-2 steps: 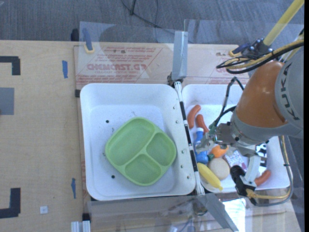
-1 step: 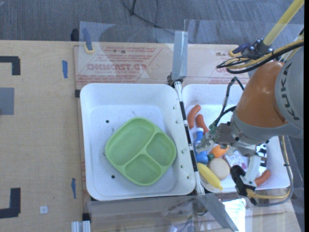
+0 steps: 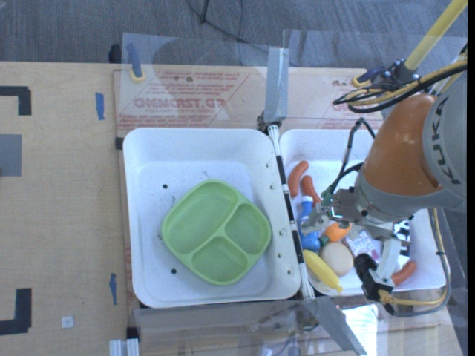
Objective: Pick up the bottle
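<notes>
Right now I see the small blue-and-white plastic bottle lying at nine o'clock in the right shallow white bin, just beside two smooth orange sausage-shaped toys. My jaws hang at its three o'clock; released or clenched, I cannot tell.

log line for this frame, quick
arm over right bin | gripper near blue item, banana, egg | hold unconfirmed | green plate in left bin

Robotics lab: KUKA arm, taped bench
</notes>
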Action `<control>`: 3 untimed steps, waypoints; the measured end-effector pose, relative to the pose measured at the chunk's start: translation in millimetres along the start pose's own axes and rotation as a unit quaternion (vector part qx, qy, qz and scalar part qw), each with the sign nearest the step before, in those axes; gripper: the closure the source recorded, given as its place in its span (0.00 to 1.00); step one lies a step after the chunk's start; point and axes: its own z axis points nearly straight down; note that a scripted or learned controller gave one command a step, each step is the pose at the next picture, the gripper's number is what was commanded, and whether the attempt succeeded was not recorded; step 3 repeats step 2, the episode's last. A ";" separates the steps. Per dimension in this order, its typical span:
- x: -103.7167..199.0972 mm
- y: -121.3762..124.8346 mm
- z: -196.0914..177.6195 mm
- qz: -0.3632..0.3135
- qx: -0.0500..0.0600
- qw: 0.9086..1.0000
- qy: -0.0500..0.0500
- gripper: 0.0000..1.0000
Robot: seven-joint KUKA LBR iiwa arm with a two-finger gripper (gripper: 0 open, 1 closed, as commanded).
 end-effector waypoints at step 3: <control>0.0 0.0 0.0 0.000 0.000 1.000 0.000 0.00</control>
